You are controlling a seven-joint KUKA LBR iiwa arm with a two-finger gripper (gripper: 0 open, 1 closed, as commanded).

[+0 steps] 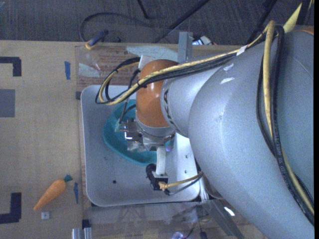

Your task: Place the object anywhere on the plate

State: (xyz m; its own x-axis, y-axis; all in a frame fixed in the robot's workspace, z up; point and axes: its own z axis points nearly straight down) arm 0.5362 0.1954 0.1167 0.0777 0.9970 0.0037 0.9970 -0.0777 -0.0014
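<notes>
A teal plate lies in the white bin, and only its left part shows from under the arm. The arm's orange band and grey wrist hang right over the plate and hide the gripper beneath them. An orange toy carrot with a green top lies on the wooden bench outside the bin, near its lower left corner, well apart from the arm.
The big grey arm body covers the right half of the view. Black and yellow cables loop around the wrist. Blue tape marks and black corner marks sit on the bench left of the bin. A small white cube lies below the carrot.
</notes>
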